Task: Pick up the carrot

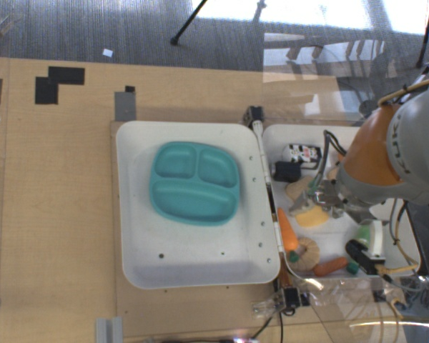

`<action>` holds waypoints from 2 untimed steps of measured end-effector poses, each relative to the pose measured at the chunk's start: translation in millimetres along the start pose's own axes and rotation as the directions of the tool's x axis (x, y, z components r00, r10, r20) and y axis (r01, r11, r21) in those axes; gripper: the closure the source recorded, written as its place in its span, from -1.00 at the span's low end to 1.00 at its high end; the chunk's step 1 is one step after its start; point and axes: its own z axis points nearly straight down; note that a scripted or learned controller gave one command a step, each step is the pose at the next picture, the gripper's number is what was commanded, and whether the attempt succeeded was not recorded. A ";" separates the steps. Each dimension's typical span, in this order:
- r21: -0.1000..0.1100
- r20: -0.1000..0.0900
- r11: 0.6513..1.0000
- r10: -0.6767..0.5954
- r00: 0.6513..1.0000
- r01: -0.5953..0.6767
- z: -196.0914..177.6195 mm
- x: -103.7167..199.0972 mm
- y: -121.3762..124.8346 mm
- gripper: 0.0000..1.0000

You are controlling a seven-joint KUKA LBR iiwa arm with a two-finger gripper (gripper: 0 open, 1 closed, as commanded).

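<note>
The grey arm with its orange band (372,159) covers most of the right side of the shallow white right bin (293,130), so the bin's far right wall and whatever lies beneath the arm are hidden. Glare washes over the bin's back corner and blurs its rim there. The tool (313,200) hangs low over the middle of this bin, seen from above as a tangle of metal and cable. Whether it is open or closed cannot be told, and nothing can be seen in its grip. It sits just above a flat yellow slice (316,219) and beside a pale beige lump (297,189); whether it touches either one cannot be made out.

The long orange tapered carrot (288,233) lies on the bin floor against the left wall, toward the near corner, with its thin tip pointing to the back. It is near the tool but apart from it. Its thick end meets a round tan disc (309,249), and a reddish-brown sausage shape (332,266) lies just beyond that by the near wall. At the back of the bin are a small black object (286,171) and a white piece with black markings (302,152), too small to identify.

The shallow white left bin (193,266) holds a teal divided plate (194,183). Both bins rest on the pale wooden tabletop (57,213).
</note>
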 end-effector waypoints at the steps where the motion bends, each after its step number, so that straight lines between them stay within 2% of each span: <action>1: -0.007 0.004 1.000 0.008 1.000 -0.008 -1.3 5.3 -38.6 -1.00; 2: 0.002 0.003 0.997 -0.079 0.997 0.079 -29.3 -14.2 45.4 -1.00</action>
